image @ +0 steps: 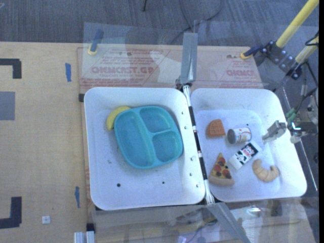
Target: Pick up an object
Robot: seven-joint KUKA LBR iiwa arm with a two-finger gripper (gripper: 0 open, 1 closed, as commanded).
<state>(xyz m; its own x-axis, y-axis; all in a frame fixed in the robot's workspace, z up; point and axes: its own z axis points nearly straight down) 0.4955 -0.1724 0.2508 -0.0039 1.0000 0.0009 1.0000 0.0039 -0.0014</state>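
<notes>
The gripper (274,130) hangs released over the right bin (288,186), holding nothing, near the can (239,135), carton (243,154) and croissant (266,171), which lie so close together that closing fingers may nudge a neighbour and miss.

Grey carpet floor (61,9) beyond a pale wooden bench (40,151) with blue tape marks (68,72).

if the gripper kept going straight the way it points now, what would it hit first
The gripper points toward the left of the view, slightly downward. Going on, it would likely meet the small black and white carton or the can first; its height above the right bin is unclear, so it might pass over.
</notes>
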